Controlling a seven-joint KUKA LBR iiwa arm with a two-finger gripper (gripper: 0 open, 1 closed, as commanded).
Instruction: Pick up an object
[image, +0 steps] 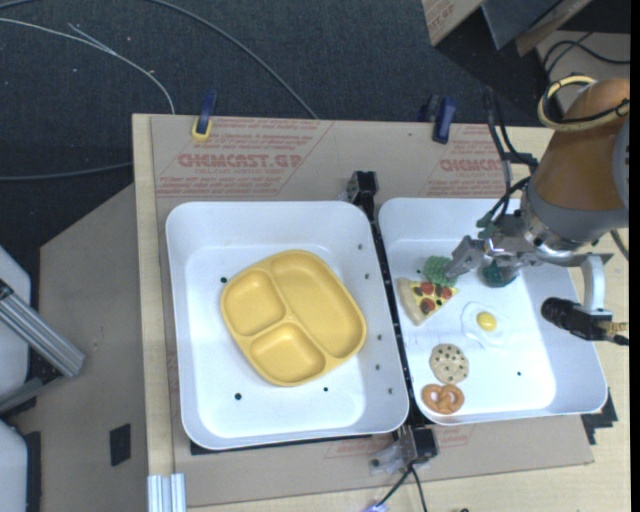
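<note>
from my overhead camera i see the arm (580, 150) reaching in from the right over the right bin (530, 395), its gripper (468, 256) low above the upper left part of that bin, just beside a green broccoli piece (437, 268). i cannot tell whether the tool is released or clenched from this angle, and nothing visibly sits in its grasp. just below the broccoli lies a pizza slice (425, 297), touching or nearly touching it, close to the bin's left wall. a dark teal round object (497, 274) sits partly under the wrist, to the right of the gripper. a fried egg (486, 323) rests near the bin's middle, a chocolate chip cookie (449, 363) below it, and a pretzel (443, 398) just beside the cookie at the lower left corner. the left bin (200, 400) holds a yellow divided plate (291, 316) with three compartments, lying tilted across the middle. both bins sit on a cardboard-covered bench (160, 300).
</note>
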